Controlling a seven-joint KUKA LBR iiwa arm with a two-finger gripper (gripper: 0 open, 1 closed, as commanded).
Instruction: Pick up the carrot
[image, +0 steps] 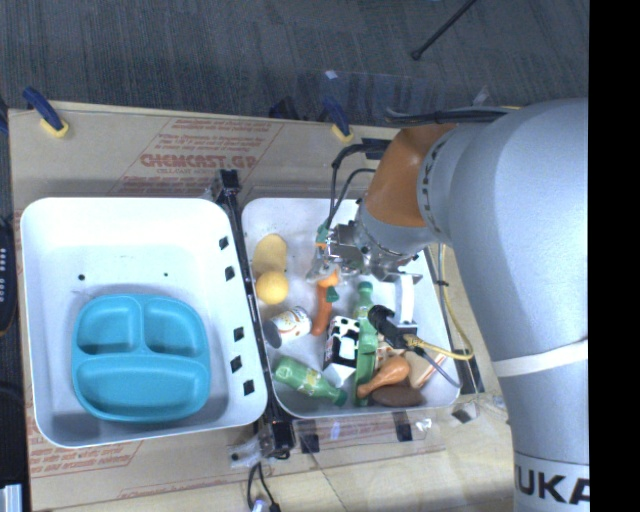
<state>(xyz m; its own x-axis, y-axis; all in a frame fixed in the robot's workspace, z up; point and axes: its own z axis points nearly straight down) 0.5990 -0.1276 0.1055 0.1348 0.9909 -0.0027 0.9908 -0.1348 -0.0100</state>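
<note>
The carrot is a slim orange piece lying lengthwise near the middle of the right bin. My gripper hangs low over the bin, right at the carrot's far end. The wrist, with its orange band, covers the gripper from above, so I cannot make out whether it touches the carrot. The lower part of the carrot rests in plain sight between a white and red ball and a black and white checkered box.
Two yellow fruits lie left of the carrot. A green bottle, a toy drumstick and other small items crowd the near end of the bin. The left bin holds a blue divided plate.
</note>
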